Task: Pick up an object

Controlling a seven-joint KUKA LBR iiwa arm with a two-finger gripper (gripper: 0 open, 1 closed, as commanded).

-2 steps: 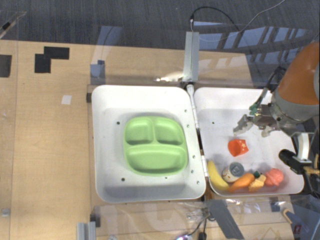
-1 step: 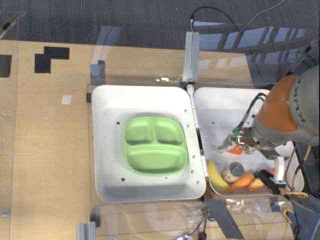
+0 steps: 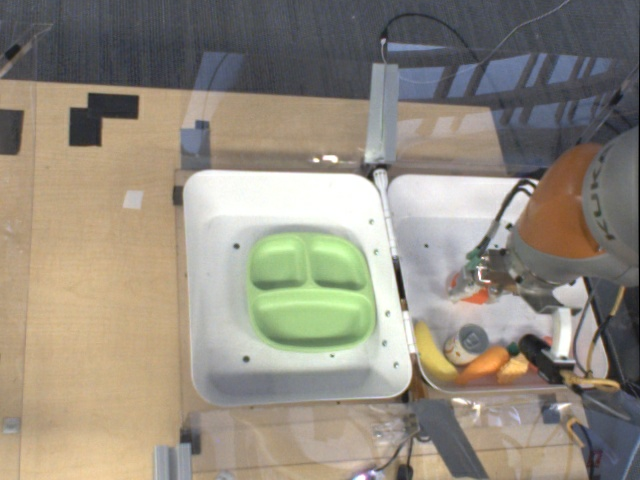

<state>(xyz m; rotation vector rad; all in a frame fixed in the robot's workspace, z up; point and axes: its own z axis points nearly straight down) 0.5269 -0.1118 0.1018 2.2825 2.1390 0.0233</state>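
Orange item (image 3: 478, 294) blurred at jaws, half-hidden

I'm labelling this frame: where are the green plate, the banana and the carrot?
green plate (image 3: 310, 290): camera view, on its middle ridge.
banana (image 3: 430, 348): camera view, on its yellow mid-body.
carrot (image 3: 483, 363): camera view, on its orange body.

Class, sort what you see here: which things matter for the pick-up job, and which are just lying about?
Part of the job: gripper; banana; carrot; small round can; right bin.

Just lying about: green divided plate; left bin; black cable.
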